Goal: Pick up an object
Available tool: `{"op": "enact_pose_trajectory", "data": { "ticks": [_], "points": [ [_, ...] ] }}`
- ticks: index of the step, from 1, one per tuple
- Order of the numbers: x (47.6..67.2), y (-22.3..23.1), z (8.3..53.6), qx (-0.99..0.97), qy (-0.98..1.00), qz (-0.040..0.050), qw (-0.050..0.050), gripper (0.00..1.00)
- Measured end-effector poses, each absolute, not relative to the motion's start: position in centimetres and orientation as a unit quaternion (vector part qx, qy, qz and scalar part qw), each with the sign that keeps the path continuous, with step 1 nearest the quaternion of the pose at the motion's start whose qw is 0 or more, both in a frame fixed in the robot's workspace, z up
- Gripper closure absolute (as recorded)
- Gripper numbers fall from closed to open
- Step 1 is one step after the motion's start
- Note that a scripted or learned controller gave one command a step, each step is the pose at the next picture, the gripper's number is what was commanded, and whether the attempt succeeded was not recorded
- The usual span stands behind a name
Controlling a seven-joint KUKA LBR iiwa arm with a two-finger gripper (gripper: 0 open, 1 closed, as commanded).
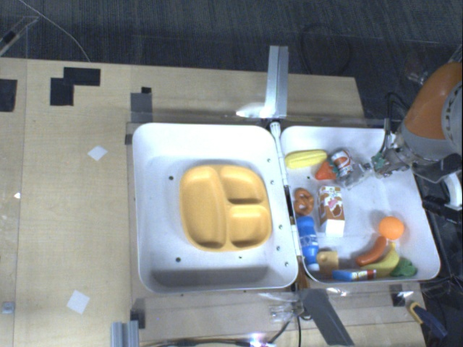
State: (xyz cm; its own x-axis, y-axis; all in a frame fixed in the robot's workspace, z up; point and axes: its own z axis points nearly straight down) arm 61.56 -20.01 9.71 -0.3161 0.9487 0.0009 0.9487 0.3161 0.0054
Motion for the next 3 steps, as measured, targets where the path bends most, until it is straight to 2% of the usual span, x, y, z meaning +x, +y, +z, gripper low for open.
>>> {"op": "enact_pose_trajectory", "data": {
  "ticks": [1,2,3],
  "points": [
    [64.0,-14.5,8.8,0.475,0.880,0.0017,0.004,0.00],
    [66.2,-13.0,8.8,0.370,0.929,-0.0055,-0.001,0.00],
    [64.0,-8.7,8.9,0.375,0.927,0.0016,0.006,0.00]
  ]
}}
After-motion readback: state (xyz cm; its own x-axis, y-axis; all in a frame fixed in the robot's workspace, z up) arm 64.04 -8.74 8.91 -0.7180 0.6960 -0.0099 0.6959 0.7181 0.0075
